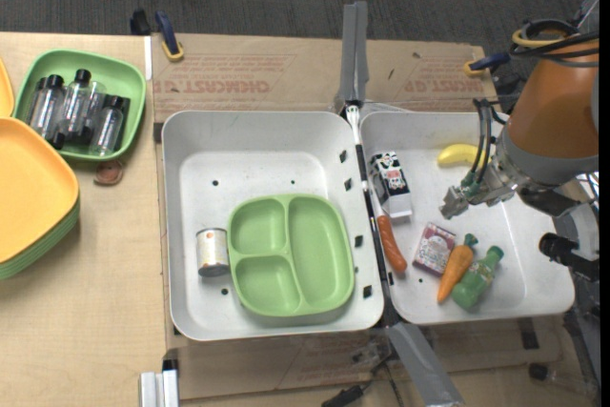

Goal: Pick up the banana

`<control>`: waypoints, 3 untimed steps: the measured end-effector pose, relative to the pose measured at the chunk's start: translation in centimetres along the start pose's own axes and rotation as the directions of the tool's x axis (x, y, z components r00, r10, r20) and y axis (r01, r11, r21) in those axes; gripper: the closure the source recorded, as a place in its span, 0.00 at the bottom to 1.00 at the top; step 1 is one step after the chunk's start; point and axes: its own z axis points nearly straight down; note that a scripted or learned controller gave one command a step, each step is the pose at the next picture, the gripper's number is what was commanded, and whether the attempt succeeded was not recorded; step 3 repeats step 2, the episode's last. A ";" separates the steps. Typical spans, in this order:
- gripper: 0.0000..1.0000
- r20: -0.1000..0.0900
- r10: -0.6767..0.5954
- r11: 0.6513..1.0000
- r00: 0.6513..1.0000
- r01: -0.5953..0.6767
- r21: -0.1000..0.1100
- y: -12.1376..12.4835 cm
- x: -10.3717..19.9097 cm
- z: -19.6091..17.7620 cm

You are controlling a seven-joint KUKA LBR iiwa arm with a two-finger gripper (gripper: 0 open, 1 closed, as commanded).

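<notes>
the arm (pixel 558 124) is a thick, rounded body, grey at the wrist with a broad orange band above it that takes up most of what shows. black cables run down the left side of the orange band toward the wrist, and more loop above the arm together with a yellow one. the gripper (pixel 457 202) at the end is a small metallic grey piece, angular and bare, much slimmer than the arm that carries it. no markings or lettering can be made out on any part.

Glossy white plastic bins (pixel 181 234), smooth green plastic divided tray (pixel 291 254), shiny metal can (pixel 212 252)
</notes>
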 end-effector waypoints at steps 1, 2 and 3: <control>1.00 0.002 0.449 0.893 0.893 -0.449 0.000 7.2 -3.7 -9.5; 1.00 0.002 0.461 0.887 0.887 -0.461 0.003 4.1 1.0 -3.3; 1.00 0.002 0.461 0.887 0.887 -0.461 0.003 4.1 1.0 -3.3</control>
